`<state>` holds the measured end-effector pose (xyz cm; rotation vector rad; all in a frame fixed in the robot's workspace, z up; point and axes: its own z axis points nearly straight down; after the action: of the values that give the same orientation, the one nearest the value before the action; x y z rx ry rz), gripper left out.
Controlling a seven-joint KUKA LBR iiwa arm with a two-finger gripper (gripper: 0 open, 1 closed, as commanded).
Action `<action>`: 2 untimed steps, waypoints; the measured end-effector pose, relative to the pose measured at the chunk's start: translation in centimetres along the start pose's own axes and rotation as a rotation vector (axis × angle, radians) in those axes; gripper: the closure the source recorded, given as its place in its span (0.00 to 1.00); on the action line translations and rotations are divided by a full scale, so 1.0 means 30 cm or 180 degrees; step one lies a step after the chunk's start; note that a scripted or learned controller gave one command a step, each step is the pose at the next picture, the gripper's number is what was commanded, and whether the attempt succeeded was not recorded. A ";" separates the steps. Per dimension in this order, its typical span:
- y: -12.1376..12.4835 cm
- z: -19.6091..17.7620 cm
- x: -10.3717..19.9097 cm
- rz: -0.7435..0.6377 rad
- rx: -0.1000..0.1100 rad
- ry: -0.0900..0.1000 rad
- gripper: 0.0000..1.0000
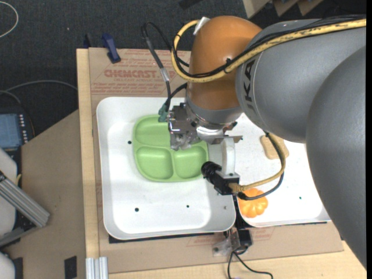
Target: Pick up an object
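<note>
Counted two white bins: the left bin (116, 173), with one green plate (154, 156) lying flat in it, and the right bin (302, 208) just right of the plate's bin, touching it along one side. Counted three hollows in the plate, two small ones toward its near edge and one larger one behind. Counted two more things, both right of the plate in the right bin: one small orange ribbed thing (254, 207), right of and nearer than the plate, and one tan piece (270, 147), right of the plate and well apart from it.

Saw one grey arm (302, 80) with one orange band (218, 51), reaching over the plate from the right. Found the gripper (185, 137) low over the plate's right half, at or just above its surface. Could not tell whether it was released or clenched, nor whether it touched the plate: too much hidden under the wrist. Saw nothing lifted.

Lost the plate's right rim under the wrist and a black fitting (218, 179). Lost most of the right bin beneath the arm, the tan piece cut off by a cable, and the orange thing partly covered. Made out one brown printed sheet (131, 71) behind the plate, under the bins.
</note>
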<state>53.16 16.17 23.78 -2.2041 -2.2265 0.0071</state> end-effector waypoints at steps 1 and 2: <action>0.038 0.382 -0.127 0.0048 0.0013 -0.0022 1.00; 0.043 -0.033 -0.241 0.0045 -0.0069 -0.0007 1.00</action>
<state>54.54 8.94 24.74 -2.2317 -2.2228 -0.0146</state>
